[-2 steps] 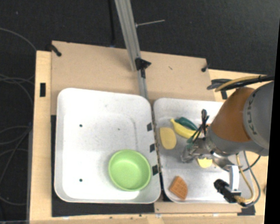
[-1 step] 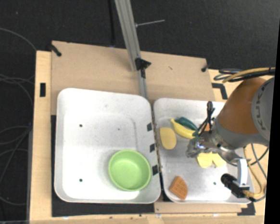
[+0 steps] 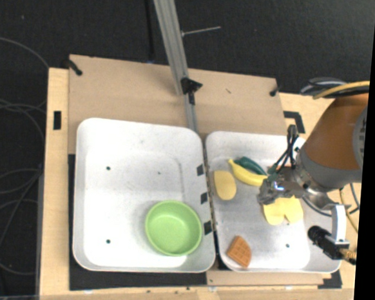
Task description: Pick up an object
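Note:
The right bin (image 3: 256,258) holds a yellow banana with a green end (image 3: 246,171), a pale yellow oval piece (image 3: 224,184), a yellow block (image 3: 282,212) and a brown waffle-like piece (image 3: 239,251). My gripper (image 3: 269,191) hangs low over the right bin, just above the yellow block's left upper edge and right of the banana. Its fingertips are hard to make out against the wrist. A green bowl (image 3: 173,227) sits in the left bin (image 3: 108,172) at its near right corner.
A grey metal post (image 3: 175,54) slants up from between the bins at the back. The arm's orange band (image 3: 338,125) and grey wrist cover the right bin's far right part. Brown board surrounds both bins.

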Robot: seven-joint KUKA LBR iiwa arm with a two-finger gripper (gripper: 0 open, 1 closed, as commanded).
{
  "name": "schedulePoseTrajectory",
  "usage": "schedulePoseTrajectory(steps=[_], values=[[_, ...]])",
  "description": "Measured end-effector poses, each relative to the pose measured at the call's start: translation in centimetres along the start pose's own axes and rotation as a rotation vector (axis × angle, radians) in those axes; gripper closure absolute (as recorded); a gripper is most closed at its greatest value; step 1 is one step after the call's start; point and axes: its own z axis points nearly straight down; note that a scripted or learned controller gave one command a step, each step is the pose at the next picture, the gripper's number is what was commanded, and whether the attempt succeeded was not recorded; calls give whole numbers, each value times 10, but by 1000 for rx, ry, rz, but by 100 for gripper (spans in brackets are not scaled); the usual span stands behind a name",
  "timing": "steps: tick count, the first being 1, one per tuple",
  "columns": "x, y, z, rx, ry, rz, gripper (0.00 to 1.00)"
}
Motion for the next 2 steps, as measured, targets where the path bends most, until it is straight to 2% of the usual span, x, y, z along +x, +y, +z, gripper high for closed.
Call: schedulePoseTrajectory(steps=[1,2], values=[[-7,-5,-58,-1,-1,0,100],[46,-7,-64,5,2,-5,100]])
